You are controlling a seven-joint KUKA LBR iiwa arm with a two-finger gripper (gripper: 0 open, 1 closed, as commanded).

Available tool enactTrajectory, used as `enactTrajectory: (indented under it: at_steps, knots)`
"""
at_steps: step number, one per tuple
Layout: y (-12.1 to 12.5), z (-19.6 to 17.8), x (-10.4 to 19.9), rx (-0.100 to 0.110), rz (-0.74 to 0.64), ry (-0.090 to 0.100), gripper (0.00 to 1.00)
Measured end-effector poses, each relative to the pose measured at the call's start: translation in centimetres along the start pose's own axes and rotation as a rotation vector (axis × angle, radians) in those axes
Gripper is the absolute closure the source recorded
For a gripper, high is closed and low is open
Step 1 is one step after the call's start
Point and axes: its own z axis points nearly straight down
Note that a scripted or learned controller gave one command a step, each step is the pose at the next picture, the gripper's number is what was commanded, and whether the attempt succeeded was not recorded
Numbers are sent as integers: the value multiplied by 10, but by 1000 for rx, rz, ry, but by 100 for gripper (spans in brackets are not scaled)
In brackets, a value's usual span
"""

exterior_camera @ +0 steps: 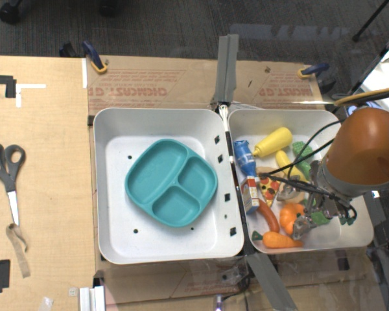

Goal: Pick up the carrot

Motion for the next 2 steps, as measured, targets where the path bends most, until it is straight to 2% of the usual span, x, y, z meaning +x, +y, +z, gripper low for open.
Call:
enactTrajectory:
  at_steps: [1, 2]
  knots:
    - [32, -2, -12, 6, 23, -7, 0]
    - [34, -11, -12, 3, 19, -6, 100]
